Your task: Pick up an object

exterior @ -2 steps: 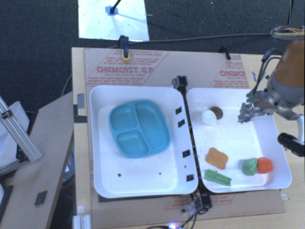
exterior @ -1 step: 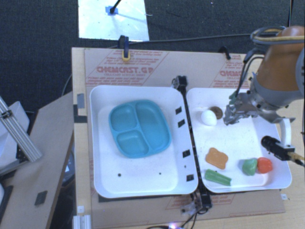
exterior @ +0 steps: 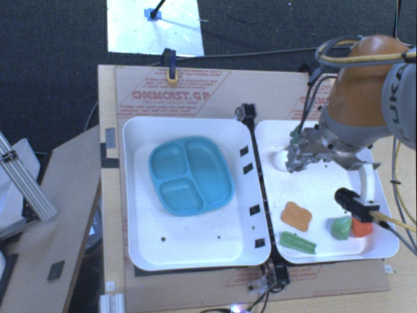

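My gripper (exterior: 294,162) is down low in the right bin (exterior: 326,253), near its far left part. A small white object (exterior: 280,160) lies right beside the gripper's left side; I cannot tell whether they touch. Toward the front of this bin lie an orange flat piece (exterior: 296,216), a long green piece (exterior: 298,242), a round green item (exterior: 340,227) and a red item (exterior: 362,228) next to it.
A blue divided plate (exterior: 191,175) lies in the left bin (exterior: 140,240). A black-clipped divider (exterior: 255,175) runs between the bins. The arm's orange-banded wrist (exterior: 365,77) hangs over the right bin's back. A metal rail (exterior: 26,181) sits at the far left.
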`<state>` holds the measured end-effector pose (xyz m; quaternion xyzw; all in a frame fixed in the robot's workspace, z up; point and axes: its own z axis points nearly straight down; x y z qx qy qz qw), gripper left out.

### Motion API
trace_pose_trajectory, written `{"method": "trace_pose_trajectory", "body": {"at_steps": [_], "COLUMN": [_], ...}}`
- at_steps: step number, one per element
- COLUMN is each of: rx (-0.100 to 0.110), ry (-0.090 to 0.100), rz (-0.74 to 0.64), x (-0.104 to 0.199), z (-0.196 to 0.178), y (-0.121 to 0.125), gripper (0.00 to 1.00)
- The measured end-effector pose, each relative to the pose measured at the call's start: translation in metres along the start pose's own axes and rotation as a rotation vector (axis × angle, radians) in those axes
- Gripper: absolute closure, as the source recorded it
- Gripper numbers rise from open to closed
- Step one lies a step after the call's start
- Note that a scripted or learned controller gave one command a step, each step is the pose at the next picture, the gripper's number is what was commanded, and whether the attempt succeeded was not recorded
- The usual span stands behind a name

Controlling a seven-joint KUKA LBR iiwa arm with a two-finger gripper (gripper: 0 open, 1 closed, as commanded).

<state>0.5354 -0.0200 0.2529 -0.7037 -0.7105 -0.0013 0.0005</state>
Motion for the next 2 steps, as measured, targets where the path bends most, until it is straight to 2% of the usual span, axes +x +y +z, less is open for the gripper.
{"method": "trace_pose_trajectory", "body": {"at_steps": [2], "rx": [0.002], "ry": [-0.001], "rz": [0.001], "x": [0.093], "z": [0.008], "y": [-0.007], "gripper": [1.0]}}
